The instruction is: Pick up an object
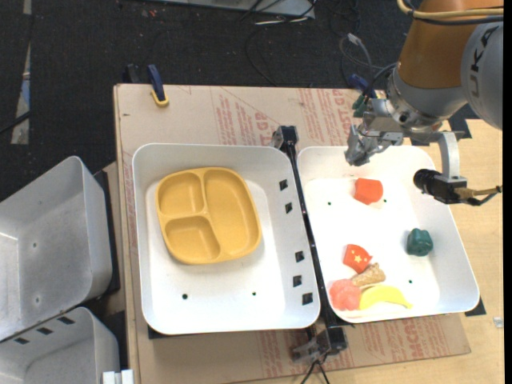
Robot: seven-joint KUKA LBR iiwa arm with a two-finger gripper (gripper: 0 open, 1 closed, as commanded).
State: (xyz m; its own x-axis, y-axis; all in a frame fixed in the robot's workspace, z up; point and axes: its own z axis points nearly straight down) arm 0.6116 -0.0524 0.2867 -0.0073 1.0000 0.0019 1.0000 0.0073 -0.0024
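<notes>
The right bin (448,294) holds an orange-red block (368,190), a dark green lump (418,242), a small red piece with a yellow star (357,256), a tan piece (369,277), a pink piece (346,294) and a yellow banana-shaped piece (385,298). My gripper (358,153) hangs over the far left part of this bin, up and left of the orange-red block. Nothing shows between its fingers.
The left bin (276,294) carries a yellow divided plate (208,214). A black divider with clips (298,222) runs between the bins. Grey tubs (44,238) stand off the bench at left. A blue clamp (158,86) sits at the bench's far edge.
</notes>
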